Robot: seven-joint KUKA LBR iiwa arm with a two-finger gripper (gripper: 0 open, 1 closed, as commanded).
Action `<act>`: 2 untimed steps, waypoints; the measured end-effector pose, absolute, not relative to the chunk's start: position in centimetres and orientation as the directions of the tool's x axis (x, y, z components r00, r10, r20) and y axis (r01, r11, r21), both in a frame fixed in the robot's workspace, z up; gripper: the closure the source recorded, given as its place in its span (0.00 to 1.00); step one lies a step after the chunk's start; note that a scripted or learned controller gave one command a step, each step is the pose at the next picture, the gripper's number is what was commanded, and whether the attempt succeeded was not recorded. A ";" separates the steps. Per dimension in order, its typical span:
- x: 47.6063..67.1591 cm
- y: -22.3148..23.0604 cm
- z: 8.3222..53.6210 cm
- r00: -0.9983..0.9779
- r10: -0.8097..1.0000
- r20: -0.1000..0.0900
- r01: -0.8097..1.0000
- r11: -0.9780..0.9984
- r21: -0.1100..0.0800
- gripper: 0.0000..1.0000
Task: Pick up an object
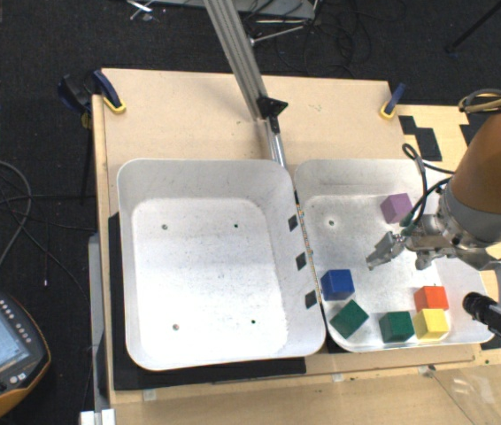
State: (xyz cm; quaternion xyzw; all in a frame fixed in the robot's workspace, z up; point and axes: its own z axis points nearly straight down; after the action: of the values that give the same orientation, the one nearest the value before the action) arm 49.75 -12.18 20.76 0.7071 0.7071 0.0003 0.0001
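Purple block [396,206] — small, pale, tilted — lies just beside the gripper [383,253].

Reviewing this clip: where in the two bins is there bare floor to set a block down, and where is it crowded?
The left bin shows bare floor wall to wall. In the right bin, the far-left stretch between the divider and the purple block is free. Its near edge is crowded: blue block, two green blocks, yellow block, orange block. The gripper hangs mid-bin.
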 end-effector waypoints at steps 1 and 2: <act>56.0 -21.5 10.3 0.004 1.000 -0.004 1.000 -0.004 0.000 0.00; 60.8 -17.7 9.5 -0.007 1.000 0.000 1.000 0.007 0.004 0.00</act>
State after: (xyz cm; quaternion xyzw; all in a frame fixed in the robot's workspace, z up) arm 60.80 -17.68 9.50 0.7047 0.7095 0.0017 0.0014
